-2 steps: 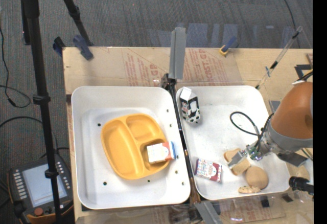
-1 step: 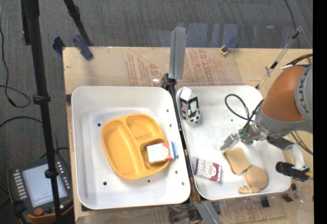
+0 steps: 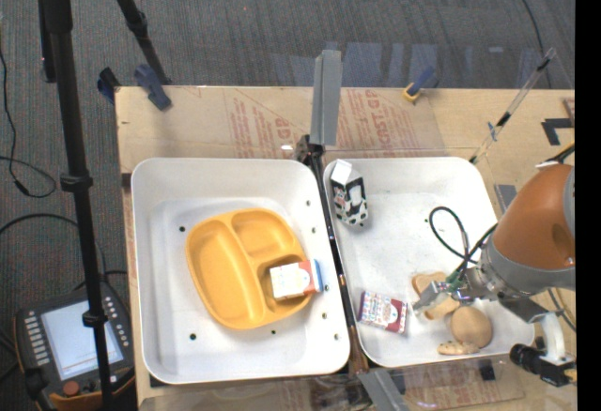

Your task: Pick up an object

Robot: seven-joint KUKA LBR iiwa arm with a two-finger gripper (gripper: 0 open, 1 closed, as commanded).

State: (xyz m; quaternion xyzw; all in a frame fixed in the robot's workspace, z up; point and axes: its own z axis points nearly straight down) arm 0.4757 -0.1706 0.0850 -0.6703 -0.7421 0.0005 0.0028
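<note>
Gripper sits low in the right bin, near its front right corner, arm reaching in from the right under the orange band. How far the pincer is open, and whether anything sits in it: cannot tell, the tip is small and merges with the tan items below.

Directly at the tip: a small tan bread-like piece, touching or just under the pincer. Just beside it, toward the front right corner, a larger rounded tan lump. Judged target: the small tan piece, being nearest.

Outward: a flat pink-and-white packet near the front left corner of the right bin, apart from the tip. A cow-patterned carton near the back left corner, well apart. A black cable loop lies mid-bin, near the arm.

Left bin: yellow divided tray with 1 small carton at its right side.

To do the step well (judgement): centre on 1 tan item, not the seam between the 2; descend fully before closing; lift straight up, clear of the cable loop and the bin's right wall; confirm item rises with the tip.
</note>
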